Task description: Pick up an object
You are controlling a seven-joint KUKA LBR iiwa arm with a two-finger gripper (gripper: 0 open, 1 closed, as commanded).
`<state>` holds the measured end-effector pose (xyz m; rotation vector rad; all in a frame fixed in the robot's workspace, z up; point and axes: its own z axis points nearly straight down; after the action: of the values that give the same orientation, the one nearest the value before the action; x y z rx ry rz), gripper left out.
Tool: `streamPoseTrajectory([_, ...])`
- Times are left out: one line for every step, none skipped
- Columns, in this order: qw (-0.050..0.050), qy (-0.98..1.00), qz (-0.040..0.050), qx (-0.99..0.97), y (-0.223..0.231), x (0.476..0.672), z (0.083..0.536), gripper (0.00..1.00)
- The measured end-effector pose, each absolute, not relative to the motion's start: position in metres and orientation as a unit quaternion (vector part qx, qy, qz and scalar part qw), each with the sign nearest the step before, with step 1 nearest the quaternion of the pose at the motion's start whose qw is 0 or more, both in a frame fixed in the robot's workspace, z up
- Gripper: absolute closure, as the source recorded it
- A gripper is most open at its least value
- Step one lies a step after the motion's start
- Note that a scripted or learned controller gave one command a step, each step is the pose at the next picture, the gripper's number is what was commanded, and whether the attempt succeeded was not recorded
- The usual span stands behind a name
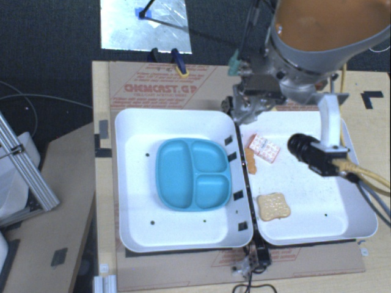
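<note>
We saw the gripper (247, 105) above the right bin's (360, 224) back-left corner, jaws perhaps shut, near an upright orange stick (250, 159).

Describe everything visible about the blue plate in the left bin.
The blue plate is a rounded-square divided tray, plastic by its look, with three compartments: one large on the left, two smaller on the right. It lies flat and upright near the middle of the left bin, slightly toward its right wall. Its compartments hold nothing visible, and only the bin floor touches it.
</note>
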<state>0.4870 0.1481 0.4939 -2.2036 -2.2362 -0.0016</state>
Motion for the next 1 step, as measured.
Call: streamPoseTrajectory([0.002,-0.712,0.0020,-0.703,0.2403,0.4848,0.4234,1.00])
